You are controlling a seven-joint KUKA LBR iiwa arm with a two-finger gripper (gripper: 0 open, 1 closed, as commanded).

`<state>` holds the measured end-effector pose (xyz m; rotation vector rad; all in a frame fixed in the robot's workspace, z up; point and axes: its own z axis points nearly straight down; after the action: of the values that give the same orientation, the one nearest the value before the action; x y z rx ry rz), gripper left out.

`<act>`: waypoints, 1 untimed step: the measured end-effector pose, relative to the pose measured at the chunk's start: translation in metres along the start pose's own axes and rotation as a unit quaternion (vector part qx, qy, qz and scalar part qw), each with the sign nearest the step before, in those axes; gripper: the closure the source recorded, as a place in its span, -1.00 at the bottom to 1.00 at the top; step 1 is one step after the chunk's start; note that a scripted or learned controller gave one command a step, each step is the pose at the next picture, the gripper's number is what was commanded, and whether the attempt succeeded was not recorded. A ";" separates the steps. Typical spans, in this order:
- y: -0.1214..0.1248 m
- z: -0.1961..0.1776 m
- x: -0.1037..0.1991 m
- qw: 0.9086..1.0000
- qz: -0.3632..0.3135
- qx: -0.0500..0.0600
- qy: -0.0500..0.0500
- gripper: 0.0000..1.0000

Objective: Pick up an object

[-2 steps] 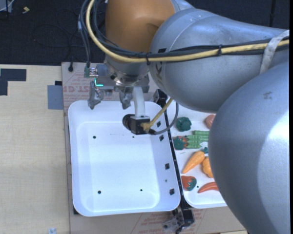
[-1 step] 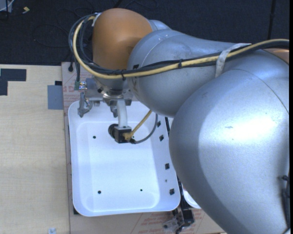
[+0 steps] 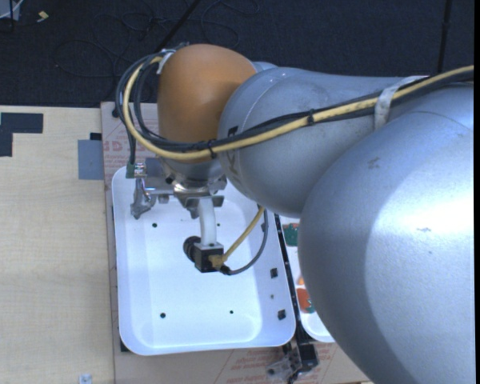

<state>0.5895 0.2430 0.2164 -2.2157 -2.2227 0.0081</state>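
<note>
The gripper [image 3: 172,202] hangs low over the far end of the left bin [image 3: 144,318], open or closed impossible to tell, apparently mid-approach, and the next move needs a target, the one glimpsed being an orange object [image 3: 303,298] in the right bin [image 3: 316,332] under the arm [image 3: 368,214].

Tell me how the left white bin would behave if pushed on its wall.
The left white bin looks like stiff moulded plastic, so it would probably hold its shape. Its glossy surface suggests a slippery contact. Being shallow and wide, it seems unlikely to tip; the dark dots in its floor may be fasteners, so it might not slide.
</note>
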 end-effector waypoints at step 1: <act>0.033 0.131 -0.003 1.000 0.002 0.004 -0.004 -1.00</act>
<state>0.6222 0.2401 0.0855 -2.2195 -2.2177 0.0253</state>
